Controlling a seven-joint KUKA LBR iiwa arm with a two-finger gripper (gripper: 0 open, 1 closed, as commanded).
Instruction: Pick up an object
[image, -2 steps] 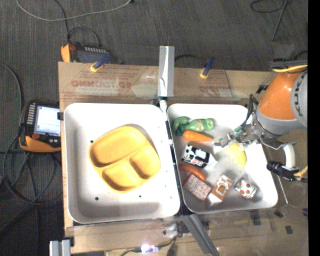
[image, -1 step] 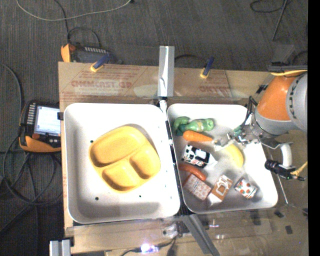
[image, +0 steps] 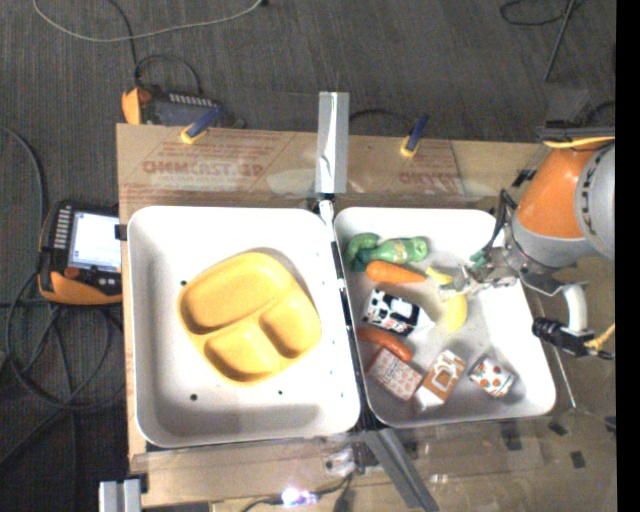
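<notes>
In the right bin (image: 520, 330), small cartons (image: 443, 375) lie nearest at six o'clock; a banana (image: 452, 308) sits mid-bin. The pincer (image: 478, 272) hangs just above it at two o'clock; its grip I cannot tell. A carrot (image: 395, 272) lies farther at eleven.

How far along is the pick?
Done: the arm has reached into the right bin, with the gripper low beside the banana. In hand: nothing visibly between its fingers. Left: grasp and lift; the carrot, hot dog and small cartons all lie in that bin.
</notes>
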